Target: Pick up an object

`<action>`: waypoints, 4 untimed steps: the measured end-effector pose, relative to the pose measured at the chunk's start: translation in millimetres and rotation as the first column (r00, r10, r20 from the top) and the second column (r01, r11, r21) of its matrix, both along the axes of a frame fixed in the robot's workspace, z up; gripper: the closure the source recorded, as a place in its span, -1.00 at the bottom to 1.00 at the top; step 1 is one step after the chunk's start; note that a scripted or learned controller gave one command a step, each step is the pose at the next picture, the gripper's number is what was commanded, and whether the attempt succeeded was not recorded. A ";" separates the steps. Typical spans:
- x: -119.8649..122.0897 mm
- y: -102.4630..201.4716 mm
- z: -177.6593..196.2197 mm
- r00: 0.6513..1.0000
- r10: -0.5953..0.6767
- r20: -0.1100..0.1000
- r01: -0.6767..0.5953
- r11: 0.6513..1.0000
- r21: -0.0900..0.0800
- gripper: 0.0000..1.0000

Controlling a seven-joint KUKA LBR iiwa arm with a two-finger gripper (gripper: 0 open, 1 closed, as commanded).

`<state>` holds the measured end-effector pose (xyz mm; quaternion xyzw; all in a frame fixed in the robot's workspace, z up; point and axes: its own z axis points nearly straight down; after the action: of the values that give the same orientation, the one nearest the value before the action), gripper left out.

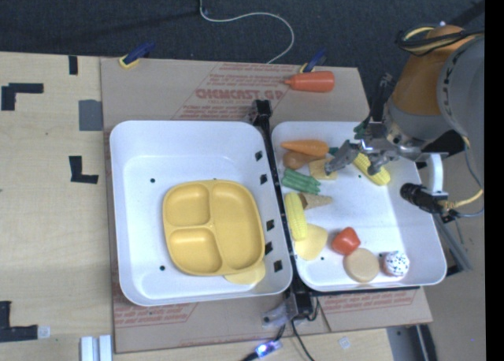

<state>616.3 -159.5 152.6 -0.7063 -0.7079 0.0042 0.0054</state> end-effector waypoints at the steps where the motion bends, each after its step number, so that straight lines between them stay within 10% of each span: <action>1: 0.4 -1.7 -49.2 1.000 0.001 0.001 -0.001 1.000 0.000 -1.00; 2: 0.1 -0.2 -72.2 1.000 0.002 0.007 -0.002 1.000 -0.002 -1.00; 3: 0.5 -0.3 -64.2 1.000 0.003 0.005 -0.003 1.000 -0.003 1.00; 4: -1.7 -5.5 -7.4 1.000 -0.001 0.010 0.001 1.000 -0.001 1.00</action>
<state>614.6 -165.0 145.1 -0.7068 -0.7074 0.0009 0.0014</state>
